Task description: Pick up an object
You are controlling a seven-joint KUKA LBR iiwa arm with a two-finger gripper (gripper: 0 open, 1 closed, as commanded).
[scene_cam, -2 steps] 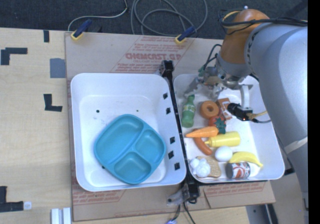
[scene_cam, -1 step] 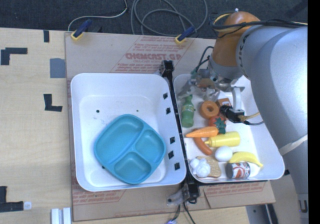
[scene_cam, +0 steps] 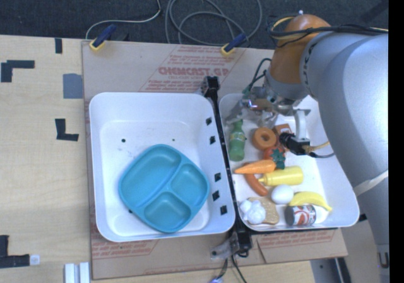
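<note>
The gripper [scene_cam: 260, 106] hangs over the green plastic bottle [scene_cam: 237, 141]; its state I cannot tell; better descend centred.

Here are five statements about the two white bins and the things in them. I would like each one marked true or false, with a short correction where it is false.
1. The blue divided plate lies in the left bin. True.
2. The banana lies in the left bin. False: it lies in the right bin, near the front corner.
3. The gripper is over the far end of the right bin. True.
4. The green bottle lies on the blue divided plate. False: it is in the right bin, close to the wall between the bins.
5. The carrot lies beside the yellow bottle. True.
</note>
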